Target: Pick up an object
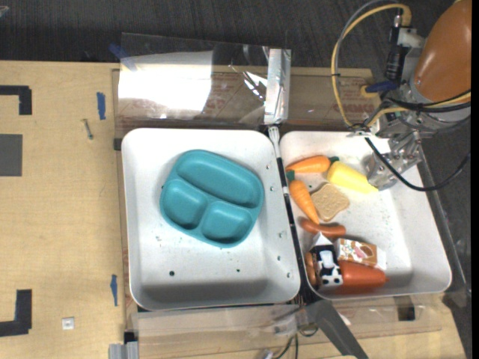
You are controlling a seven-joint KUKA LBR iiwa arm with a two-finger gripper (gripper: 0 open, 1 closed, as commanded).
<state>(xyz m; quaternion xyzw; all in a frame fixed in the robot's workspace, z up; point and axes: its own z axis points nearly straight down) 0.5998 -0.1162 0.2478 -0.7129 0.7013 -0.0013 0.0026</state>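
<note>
I see the left bin [142,223] holding a teal divided tray [212,197]. The right bin [426,238] holds carrots [307,200], a bread slice [330,201], a yellow piece [350,177] and a cow figure [328,269]. The gripper [389,167] hangs at upper right, fingers parted, gripping nothing.

Glossy teal plastic tray [212,195]
</note>
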